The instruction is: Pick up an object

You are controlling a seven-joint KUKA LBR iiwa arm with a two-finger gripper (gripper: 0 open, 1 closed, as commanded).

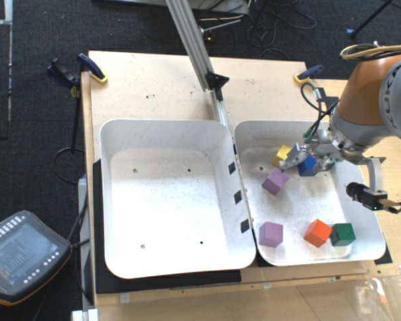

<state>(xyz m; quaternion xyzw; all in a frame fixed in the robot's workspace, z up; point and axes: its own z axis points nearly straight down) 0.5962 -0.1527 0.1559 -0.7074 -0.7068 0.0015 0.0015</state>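
My gripper (306,158) hangs low in the right bin (361,246), near its back. It sits directly over a blue block (307,167), which shows just beneath it. A yellow block (281,155) lies touching or almost touching the gripper's left side. A purple block (275,180) rests tilted a little in front and to the left. Another purple block (271,233), an orange block (317,233) and a green block (343,234) lie along the bin's front.
The left bin (167,192) stands beside the right one, with a raised divider edge (239,186) between them. A slanted metal bar (190,32) reaches down to the bins' back edge. The arm's orange band (364,95) looms over the right bin's far right side.
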